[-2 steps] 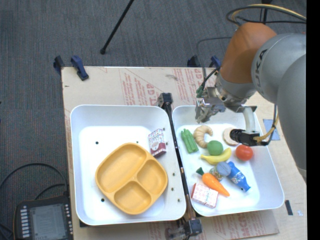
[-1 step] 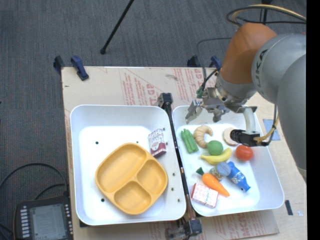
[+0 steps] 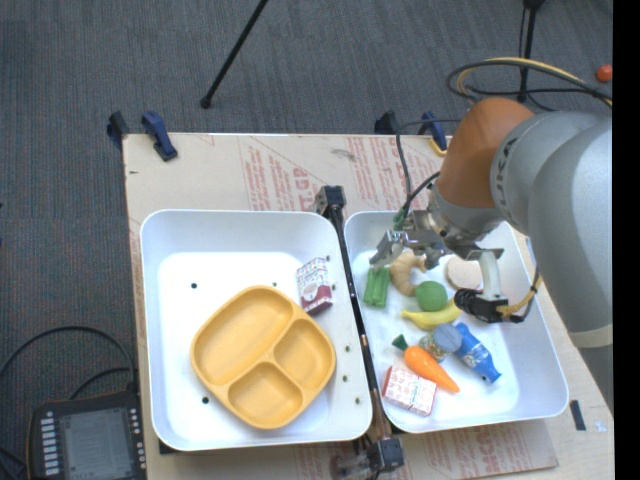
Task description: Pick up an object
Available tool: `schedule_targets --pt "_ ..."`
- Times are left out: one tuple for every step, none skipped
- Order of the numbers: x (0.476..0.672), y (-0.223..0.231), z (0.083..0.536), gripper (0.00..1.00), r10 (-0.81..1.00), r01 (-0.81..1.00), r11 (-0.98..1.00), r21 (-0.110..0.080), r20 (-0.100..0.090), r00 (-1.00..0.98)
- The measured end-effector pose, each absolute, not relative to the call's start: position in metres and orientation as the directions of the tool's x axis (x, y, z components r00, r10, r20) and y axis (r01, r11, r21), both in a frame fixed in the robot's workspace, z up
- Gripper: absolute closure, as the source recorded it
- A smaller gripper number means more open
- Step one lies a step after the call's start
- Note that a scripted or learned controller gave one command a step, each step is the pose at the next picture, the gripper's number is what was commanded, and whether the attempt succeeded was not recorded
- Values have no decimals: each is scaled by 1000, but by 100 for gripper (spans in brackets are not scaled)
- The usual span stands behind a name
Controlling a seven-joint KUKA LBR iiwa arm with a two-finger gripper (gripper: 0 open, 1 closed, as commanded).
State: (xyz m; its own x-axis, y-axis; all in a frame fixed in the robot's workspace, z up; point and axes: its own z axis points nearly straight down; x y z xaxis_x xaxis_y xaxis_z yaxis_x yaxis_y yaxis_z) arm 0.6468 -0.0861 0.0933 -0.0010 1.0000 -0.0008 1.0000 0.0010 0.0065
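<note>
1. Two white bins side by side on the bench: left bin [image 3: 165, 268], right bin [image 3: 540, 368]. They touch along the middle edge.
2. Arm [image 3: 560, 188], grey with an orange band, comes in from the right and covers the far right part of the right bin.
3. Yellow divided plate [image 3: 262, 356], three compartments, lies flat in the left bin, toward its near side. Nothing in the compartments.
4. Gripper [image 3: 405, 253] sits low over the far left part of the right bin, right above the beige ginger-shaped piece [image 3: 404, 273]. Cannot tell if the fingers are apart or together; no object visibly between them.
5. Small red-and-white carton [image 3: 315, 285] is in the left bin, just beyond the plate's far right rim, touching or nearly so.
6. Right bin contents, all near the gripper or just in front of it:
   - green block [image 3: 377, 286], upright-ish, just left of the beige piece
   - green ball [image 3: 431, 295], right of the beige piece
   - banana [image 3: 432, 317], touching the near side of the ball
   - blue bottle [image 3: 470, 351], lying tilted, near right of the banana
   - carrot [image 3: 430, 365], orange with a green top, beside the bottle
   - pink-and-white box [image 3: 410, 391], nearest item, just in front of the carrot
7. Black round part [image 3: 478, 303] with a cable hangs off the wrist, right of the banana.
</note>
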Motion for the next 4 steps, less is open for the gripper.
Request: schedule_targets --pt "648 -84 105 100 1000 1000 2 9 3 -2" --pt "648 -84 105 0 1000 1000 2 8 3 -2" --pt "588 -105 87 0 1000 1000 -1 -4 1 1" --pt "589 -105 97 100 1000 1000 -4 -4 2 4"
